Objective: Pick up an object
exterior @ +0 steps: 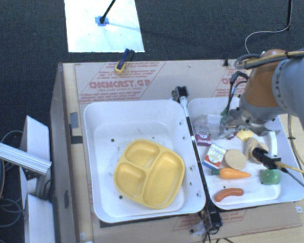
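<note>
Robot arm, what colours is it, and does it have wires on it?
The arm is smooth, rounded and grey, with a wide orange band just above the wrist. Thin cables, some dark and one yellowish, loop around that band and run down toward the gripper, which looks dark and metallic. Its small parts are too blurry to describe.

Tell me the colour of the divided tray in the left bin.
Pale yellow; the divided tray shows best in the camera view, lying in the left bin.
</note>
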You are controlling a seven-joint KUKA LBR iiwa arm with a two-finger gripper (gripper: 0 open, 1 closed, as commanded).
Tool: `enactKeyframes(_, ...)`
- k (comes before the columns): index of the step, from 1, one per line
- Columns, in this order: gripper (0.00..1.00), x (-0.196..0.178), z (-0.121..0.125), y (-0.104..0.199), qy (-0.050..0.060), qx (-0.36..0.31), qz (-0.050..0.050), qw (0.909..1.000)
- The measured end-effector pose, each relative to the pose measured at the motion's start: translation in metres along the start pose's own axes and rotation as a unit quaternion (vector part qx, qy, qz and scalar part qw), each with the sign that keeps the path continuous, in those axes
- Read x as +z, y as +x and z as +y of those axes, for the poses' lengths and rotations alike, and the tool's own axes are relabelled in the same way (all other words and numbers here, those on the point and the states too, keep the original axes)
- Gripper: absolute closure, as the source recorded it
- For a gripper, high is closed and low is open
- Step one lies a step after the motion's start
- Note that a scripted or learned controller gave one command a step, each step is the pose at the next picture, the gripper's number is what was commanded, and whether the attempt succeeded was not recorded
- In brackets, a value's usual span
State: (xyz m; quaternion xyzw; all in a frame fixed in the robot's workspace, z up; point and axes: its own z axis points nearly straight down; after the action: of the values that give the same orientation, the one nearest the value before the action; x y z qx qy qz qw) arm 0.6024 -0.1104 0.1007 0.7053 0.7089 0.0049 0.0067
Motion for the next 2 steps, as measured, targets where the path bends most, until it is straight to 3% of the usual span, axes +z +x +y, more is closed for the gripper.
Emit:
enactKeyframes(1, 0.00, 0.000, 0.000, 0.000, 0.000, 0.000, 0.000, 1.0000)
enactKeyframes(2, 0.00, 0.017, 0.035, -0.031, 0.007, 0.001, 0.001, 1.0000)
